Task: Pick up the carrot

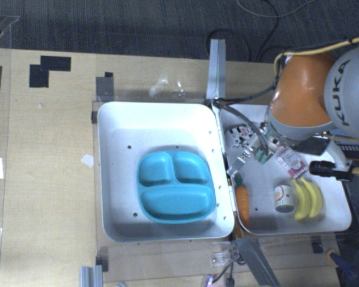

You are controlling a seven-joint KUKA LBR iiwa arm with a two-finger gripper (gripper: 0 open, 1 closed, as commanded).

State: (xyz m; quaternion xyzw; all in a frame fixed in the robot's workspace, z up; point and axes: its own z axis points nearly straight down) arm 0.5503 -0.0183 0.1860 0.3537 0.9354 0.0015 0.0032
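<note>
Indoors, pale wooden bench (42, 178), dark carpet (137, 17) behind, carrot (243, 203) in right bin (341, 220), pincer (246, 154) state unclear.

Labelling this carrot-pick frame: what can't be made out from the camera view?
- Gripper: its fingers blur into wiring; open or shut unreadable.
- Orange carrot: lies against the right white bin's left wall, near the gripper; contact unclear.
- Small printed cup beside the yellow bananas: print too small.
- Grey arm: cut off by the right edge.
</note>
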